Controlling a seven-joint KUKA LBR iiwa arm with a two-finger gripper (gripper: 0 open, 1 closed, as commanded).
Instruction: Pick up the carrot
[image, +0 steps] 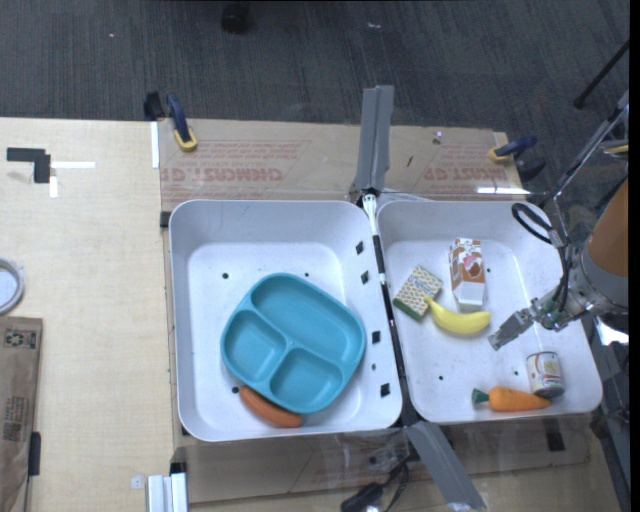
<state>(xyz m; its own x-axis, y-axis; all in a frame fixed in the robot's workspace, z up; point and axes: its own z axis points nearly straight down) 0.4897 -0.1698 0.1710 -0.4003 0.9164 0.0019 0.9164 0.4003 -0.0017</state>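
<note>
Orange carrot (517, 400) lies loose at the right bin's (500, 215) front edge beside a small can (545, 373), gripper (512, 329) poised above it near the banana (460, 319), jaw state unreadable, so likely lining up a descent.

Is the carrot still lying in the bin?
Yes. The carrot lies flat in the right bin, at its near edge, apart from the gripper.

The light wooden bench (80, 260) is seen carrying two shallow white bins side by side, the left bin (190, 300) and the right bin (430, 395), on a cardboard sheet (300, 160) (clamped at its far corners), while a tape roll (8, 288) is left lying at the bench's left edge.
</note>
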